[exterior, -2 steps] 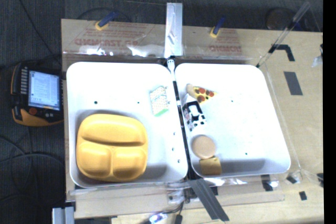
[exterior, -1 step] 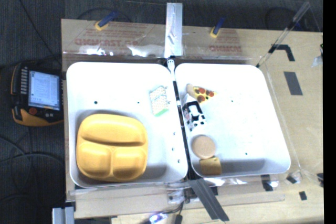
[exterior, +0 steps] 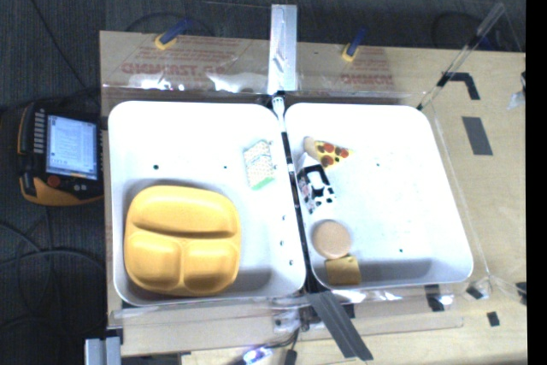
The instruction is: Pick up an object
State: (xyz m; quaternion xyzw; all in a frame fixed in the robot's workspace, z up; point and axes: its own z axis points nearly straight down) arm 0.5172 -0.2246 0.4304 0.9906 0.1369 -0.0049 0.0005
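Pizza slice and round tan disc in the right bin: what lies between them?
In the camera view, a small black-and-white object lies between the pizza slice and the round tan disc, near the right bin's left wall.

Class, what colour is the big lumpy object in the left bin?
Yellow; the large rounded lumpy object shows best in the camera view.

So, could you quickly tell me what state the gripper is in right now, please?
Gripper: its state cannot be told from this view of the two bins.
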